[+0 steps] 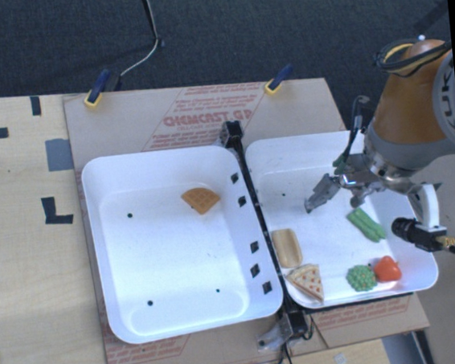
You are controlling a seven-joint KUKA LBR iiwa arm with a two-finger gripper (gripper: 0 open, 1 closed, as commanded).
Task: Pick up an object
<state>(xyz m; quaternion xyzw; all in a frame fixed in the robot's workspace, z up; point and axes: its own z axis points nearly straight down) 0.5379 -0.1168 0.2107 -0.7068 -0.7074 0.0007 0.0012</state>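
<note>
While the gripper [338,192] hangs with fingers apart, holding nothing, a green bean [366,225] lies just beside — bread [287,248] farther off.

From my screen, the grey arm with the orange band [416,89] runs off the right edge, so I see nothing past its wrist. It covers the far right corner of the shallow white right-hand bin [289,150]. The small round green item [361,278] is too small to identify.
</note>
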